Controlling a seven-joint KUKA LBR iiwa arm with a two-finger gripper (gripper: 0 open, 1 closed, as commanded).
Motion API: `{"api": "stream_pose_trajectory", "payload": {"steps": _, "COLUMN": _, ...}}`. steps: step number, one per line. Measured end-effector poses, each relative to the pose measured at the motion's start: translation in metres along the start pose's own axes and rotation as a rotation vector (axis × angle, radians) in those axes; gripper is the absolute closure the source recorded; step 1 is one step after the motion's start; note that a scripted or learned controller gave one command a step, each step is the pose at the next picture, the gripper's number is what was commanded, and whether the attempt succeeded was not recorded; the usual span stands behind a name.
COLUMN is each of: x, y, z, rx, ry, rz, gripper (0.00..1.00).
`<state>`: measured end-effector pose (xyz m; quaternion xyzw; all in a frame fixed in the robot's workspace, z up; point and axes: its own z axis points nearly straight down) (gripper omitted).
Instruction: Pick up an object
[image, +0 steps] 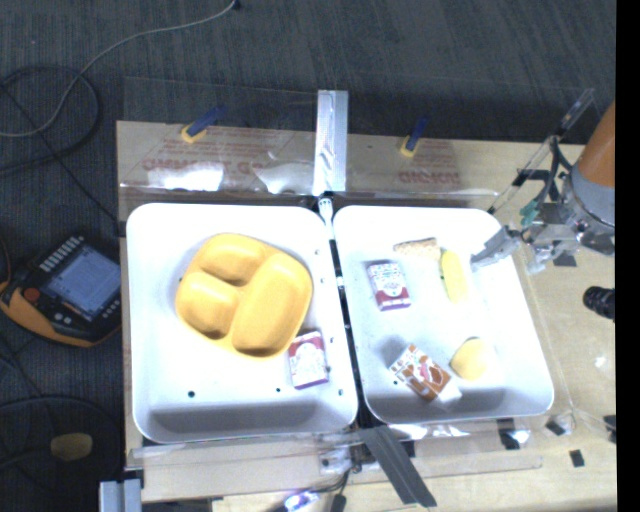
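So the end effector (500, 248) is sitting at the right bin's (530, 330) upper right rim, arm coming in from the right. It's too small and cluttered there to tell if it's apart or together, and nothing visibly sits in it.

Right bin has five small things. A pale yellow banana-shaped piece (454, 275) is just left of the end effector, long axis running roughly top to bottom in the view. Right beside its top is a tan biscuit-like bar (415, 245) lying across, left to right. Below that bar is a small red-and-white packet (388, 284), long axis near vertical. Lower down there's an orange-and-white packet (421, 372) tilted diagonally, and just beside it a round yellow lemon-like thing (472, 358), close to the bin's right wall.

The middle of the right bin is pretty open, decent room around the banana piece.

Left bin (150, 300) holds a big yellow lumpy plastic toy (243, 292) and another red-and-white packet (307, 360) touching its lower right edge, near the divider between bins.
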<state>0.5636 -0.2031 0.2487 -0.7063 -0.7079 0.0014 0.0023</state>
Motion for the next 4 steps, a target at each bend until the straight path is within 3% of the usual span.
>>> {"api": "stream_pose_trajectory", "payload": {"steps": 1, "x": 0.003, "y": 0.05, "z": 0.149, "rx": 0.0, "ry": -0.001, "rz": 0.037, "gripper": 0.0}}
{"api": "stream_pose_trajectory", "payload": {"steps": 2, "x": 0.004, "y": 0.05, "z": 0.143, "rx": 0.005, "ry": 0.0, "rz": 0.034, "gripper": 1.0}}
{"api": "stream_pose_trajectory", "payload": {"steps": 3, "x": 0.005, "y": 0.05, "z": 0.138, "rx": 0.01, "ry": 0.002, "rz": 0.033, "gripper": 1.0}}
{"api": "stream_pose_trajectory", "payload": {"steps": 4, "x": 0.098, "y": 0.09, "z": 0.062, "rx": 0.0, "ry": -0.002, "rz": 0.047, "gripper": 1.0}}
